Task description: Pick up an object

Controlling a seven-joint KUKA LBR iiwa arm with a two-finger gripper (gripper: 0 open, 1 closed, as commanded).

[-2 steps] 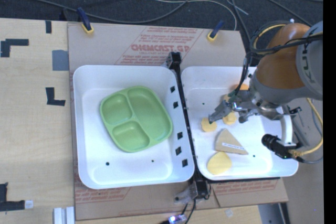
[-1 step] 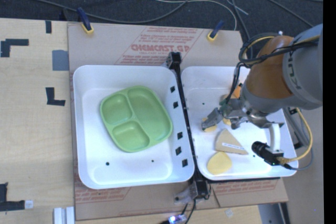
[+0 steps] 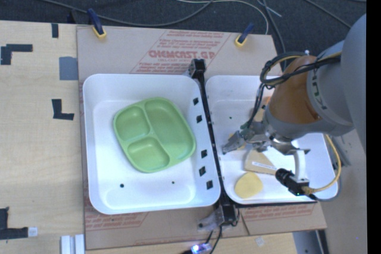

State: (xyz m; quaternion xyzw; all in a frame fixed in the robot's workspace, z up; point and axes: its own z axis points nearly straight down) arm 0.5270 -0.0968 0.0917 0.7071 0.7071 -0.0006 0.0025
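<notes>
Camera view puts my pincer (image 3: 238, 141) low in the right bin (image 3: 229, 89), fingers spread and holding nothing; the wedge (image 3: 258, 162) lies just right and nearer, its long axis left-right.

One fixed camera is looking down at a slant from above the worktop (image 3: 36, 128), taking in both white bins (image 3: 95, 146) side by side at middling range, with the arm (image 3: 315, 98) reaching in from the right edge.
</notes>
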